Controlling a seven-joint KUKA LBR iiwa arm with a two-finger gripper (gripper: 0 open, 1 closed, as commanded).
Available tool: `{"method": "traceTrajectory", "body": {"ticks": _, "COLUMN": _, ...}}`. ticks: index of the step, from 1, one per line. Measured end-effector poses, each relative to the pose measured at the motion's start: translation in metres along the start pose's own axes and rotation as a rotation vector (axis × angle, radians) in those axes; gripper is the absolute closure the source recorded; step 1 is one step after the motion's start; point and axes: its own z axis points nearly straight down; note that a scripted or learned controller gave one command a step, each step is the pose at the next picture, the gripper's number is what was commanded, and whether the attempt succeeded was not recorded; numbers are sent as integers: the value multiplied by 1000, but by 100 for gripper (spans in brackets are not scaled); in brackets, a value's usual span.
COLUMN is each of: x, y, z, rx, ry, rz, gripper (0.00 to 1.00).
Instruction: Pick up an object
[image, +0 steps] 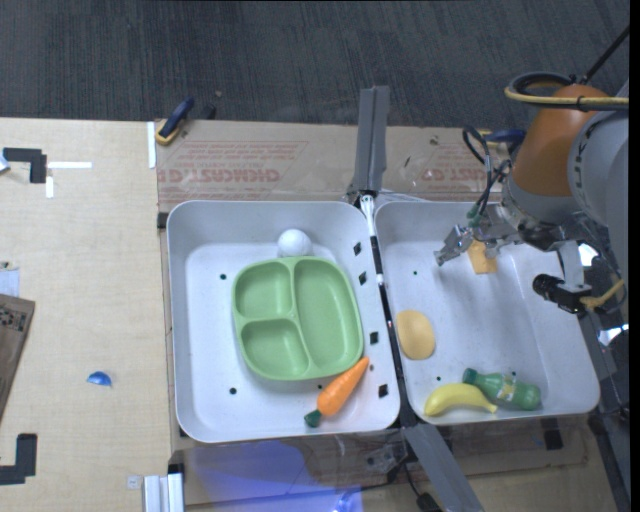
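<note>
A: We are noting the blind spots first. The arm (575, 150) is reaching in from the right, and its bulk is covering the far right corner of the right bin (560, 330). The gripper (468, 245) is hanging low over that bin's back part. Are we reading its state?

B: Not cleanly. We are seeing a small orange-tan block (483, 260) right at the fingertips, but we cannot tell whether the fingers are closing on it or just sitting beside it. We are logging open or shut as unknown.

A: Agreed. Right bin contents: a yellow-tan egg shape (416, 334) lying near the left wall, a banana (459, 401) along the front, and a green bottle (503, 389) lying on its side, touching the banana's right end.

B: Left bin (200, 330): a green divided plate (297, 318) is sitting in the middle, a white ball (294, 241) just behind it, a carrot (340, 391) resting against its front right edge.

A: Around the bins, we are seeing a blue clip (176, 118) at the bench's back edge and a small blue piece (98, 379) well to the left. A grey post (371, 140) is standing behind the seam between the bins.
</note>
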Motion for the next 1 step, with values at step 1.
{"method": "traceTrajectory", "body": {"ticks": 1, "x": -5, "y": -18, "z": 0, "rx": 1, "ry": 1, "rz": -1, "gripper": 0}}
